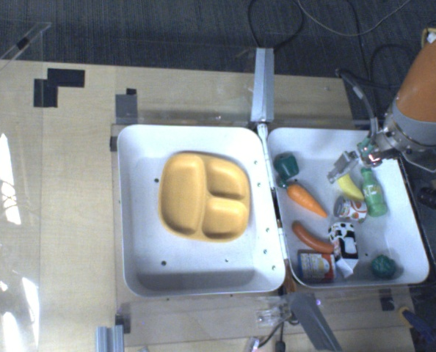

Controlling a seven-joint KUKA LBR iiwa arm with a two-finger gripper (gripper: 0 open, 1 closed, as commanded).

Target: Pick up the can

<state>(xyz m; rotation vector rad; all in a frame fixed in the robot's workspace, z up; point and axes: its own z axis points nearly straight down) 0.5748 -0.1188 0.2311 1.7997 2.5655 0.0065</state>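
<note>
On the wooden bench (71, 196), the right white bin (416, 229) holds a small printed can (315, 265); the gripper (354, 163) hovers apart, grasp unclear.

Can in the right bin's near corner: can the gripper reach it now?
Probably yes: the can lies uncovered, though sausage, carton and bin wall crowd the gripper approach.

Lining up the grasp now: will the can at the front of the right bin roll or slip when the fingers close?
The short can with the red and blue label seems to lie on its side, so a nudge could roll it. It looks rigid, probably firm between fingers. The red sausage and black-and-white carton crowd it, so it may shove them. The gripper hovers farther back.
</note>
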